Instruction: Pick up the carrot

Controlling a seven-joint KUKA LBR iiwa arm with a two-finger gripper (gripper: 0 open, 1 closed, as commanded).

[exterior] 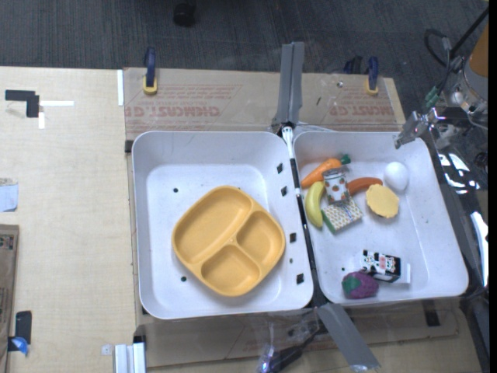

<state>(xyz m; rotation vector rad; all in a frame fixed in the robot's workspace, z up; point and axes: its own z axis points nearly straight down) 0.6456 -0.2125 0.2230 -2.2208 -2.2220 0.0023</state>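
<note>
The carrot (321,171) lay slantwise, well left of the gripper (419,127), whose finger state I couldn't tell.

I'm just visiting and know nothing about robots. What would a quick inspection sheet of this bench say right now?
Surface: two white bins side by side, left bin and right bin, on a cardboard sheet clamped to a wooden bench.
Job's things: carrot lies at the right bin's upper left, beside the banana, untouched.
Clutter: yellow tray in the left bin; in the right bin a small can, white egg, yellow disc, second orange piece, checked packet, purple item, small carton.
Gripper: at the right edge, above the bin's far corner; nothing between its fingers.
Cables: wires by the arm.
Surroundings: dark carpet.
</note>
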